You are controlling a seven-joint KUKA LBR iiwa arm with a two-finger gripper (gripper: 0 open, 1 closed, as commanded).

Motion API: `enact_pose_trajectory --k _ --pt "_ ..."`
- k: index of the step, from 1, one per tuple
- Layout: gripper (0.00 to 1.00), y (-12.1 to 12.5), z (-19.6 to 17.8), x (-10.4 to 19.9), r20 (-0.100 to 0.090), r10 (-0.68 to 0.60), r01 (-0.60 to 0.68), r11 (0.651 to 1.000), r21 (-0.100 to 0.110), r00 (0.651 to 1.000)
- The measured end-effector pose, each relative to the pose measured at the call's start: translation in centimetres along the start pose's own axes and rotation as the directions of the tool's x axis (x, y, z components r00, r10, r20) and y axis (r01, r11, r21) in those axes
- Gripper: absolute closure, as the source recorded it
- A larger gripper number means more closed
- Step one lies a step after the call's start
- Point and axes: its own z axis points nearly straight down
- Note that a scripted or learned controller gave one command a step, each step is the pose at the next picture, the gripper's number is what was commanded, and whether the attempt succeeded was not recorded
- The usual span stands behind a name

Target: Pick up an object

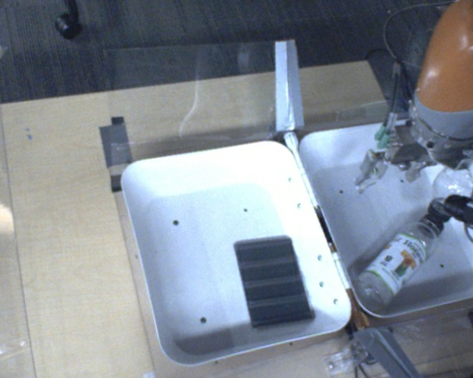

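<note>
Right, starting at the left bin (151,244): a dark ribbed block (273,280) lies flat on its floor, toward the corner nearest the bottle, square to the walls and easy to reach from above. Across the divider, the right bin (332,167) holds the bottle (401,262), lying on its side at a slant, cap end pointing up and away from the block, label showing. Lying down like that, it will likely roll if nudged. Above the bottle hangs the gripper (382,158), well clear of it, nothing between its fingers; how wide they are set I cannot tell. The arm (459,63) looms behind the bottle, orange band showing, poised rather than committed.
</note>
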Motion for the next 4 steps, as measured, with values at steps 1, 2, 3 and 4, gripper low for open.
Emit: enact_pose_trajectory --k 1,2,3,4 --pt "0.0 -7.0 8.9 -2.2 0.001 -0.092 0.092 0.996 -0.001 0.996" --pt "0.0 -4.9 11.7 1.2 0.003 -0.135 0.135 0.991 -0.011 0.991" --pt "0.0 3.2 11.8 0.5 0.004 -0.283 0.283 0.959 -0.012 0.959" --pt "0.0 1.0 6.9 0.6 0.002 -0.295 0.295 0.955 -0.004 0.955"
